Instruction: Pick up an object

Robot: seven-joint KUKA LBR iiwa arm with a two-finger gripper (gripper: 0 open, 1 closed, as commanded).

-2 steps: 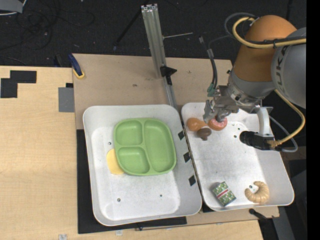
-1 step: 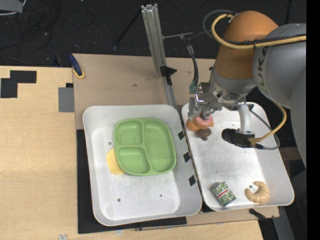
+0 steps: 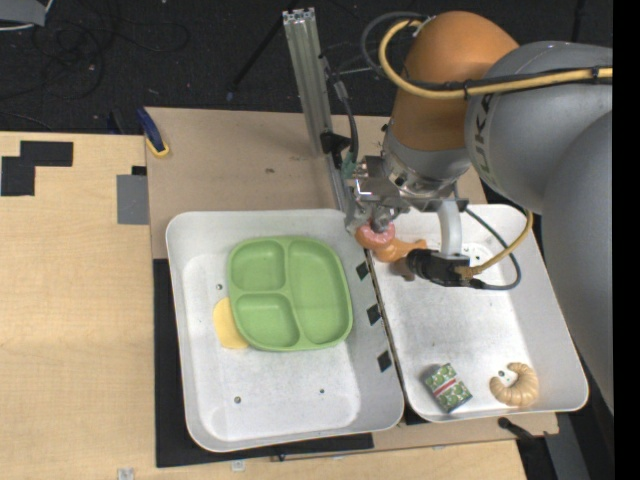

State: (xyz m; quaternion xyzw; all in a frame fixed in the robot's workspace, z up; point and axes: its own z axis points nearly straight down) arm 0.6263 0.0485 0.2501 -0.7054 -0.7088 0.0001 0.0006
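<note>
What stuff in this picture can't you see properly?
- Gripper: the arm's wrist sits over it in the camera view, so whether its fingers are open or shut is unclear.
- Pink thing and orange thing under the wrist: partly covered and too small to name.
- Yellow item: mostly tucked under the green divided plate.
- Small green box: print too small to read.

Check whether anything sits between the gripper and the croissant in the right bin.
Nothing visible blocks it. The gripper is at the far left corner of the right bin, by a pink-and-orange toy. The croissant lies near the front right corner, bare bin floor between them; the green box sits beside it, off that line.
</note>
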